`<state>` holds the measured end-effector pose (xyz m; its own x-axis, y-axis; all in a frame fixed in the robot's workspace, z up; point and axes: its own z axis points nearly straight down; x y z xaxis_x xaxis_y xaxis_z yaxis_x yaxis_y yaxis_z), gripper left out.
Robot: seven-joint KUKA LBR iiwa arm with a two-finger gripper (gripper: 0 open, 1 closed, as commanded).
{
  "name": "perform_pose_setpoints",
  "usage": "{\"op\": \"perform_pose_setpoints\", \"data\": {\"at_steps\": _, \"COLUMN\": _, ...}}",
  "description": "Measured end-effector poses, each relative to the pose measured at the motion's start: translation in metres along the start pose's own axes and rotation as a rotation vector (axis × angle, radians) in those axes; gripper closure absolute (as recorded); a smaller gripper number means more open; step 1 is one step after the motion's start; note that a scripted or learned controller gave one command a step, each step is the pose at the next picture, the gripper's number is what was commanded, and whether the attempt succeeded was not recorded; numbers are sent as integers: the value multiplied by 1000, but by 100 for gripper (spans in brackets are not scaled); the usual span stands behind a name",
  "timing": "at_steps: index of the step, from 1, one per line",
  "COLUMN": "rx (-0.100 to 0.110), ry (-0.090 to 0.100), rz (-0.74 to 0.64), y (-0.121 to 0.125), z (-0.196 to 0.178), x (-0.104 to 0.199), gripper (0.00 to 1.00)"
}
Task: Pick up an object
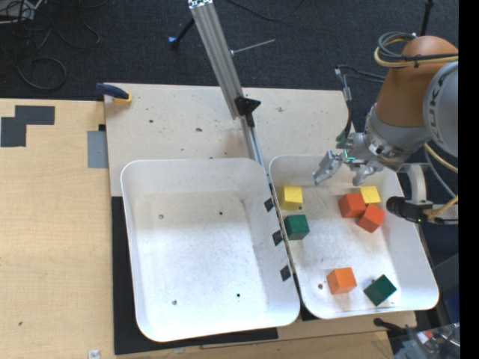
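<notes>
Jaws spread wide and empty on my gripper [344, 169], upper right of frame; nearest yellow cube [370, 194] touches two red cubes [352, 205], so I risk a finger landing on a neighbour.

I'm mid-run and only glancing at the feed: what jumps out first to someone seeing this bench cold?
The grey arm with its orange band reaches in from the right, its open gripper hovering over the far end of the right bin with nothing between its fingers. Below it, coloured cubes are scattered in that bin: a yellow cube and green cube by the divider, and a red cube near the right wall.
</notes>
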<state>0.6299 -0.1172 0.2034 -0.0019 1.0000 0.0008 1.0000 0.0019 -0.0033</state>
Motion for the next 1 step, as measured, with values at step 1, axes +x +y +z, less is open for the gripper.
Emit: {"op": "perform_pose_setpoints", "data": {"at_steps": 1, "rx": 7, "ry": 1, "rz": 2, "y": -2, "z": 65, "x": -2, "gripper": 0}}
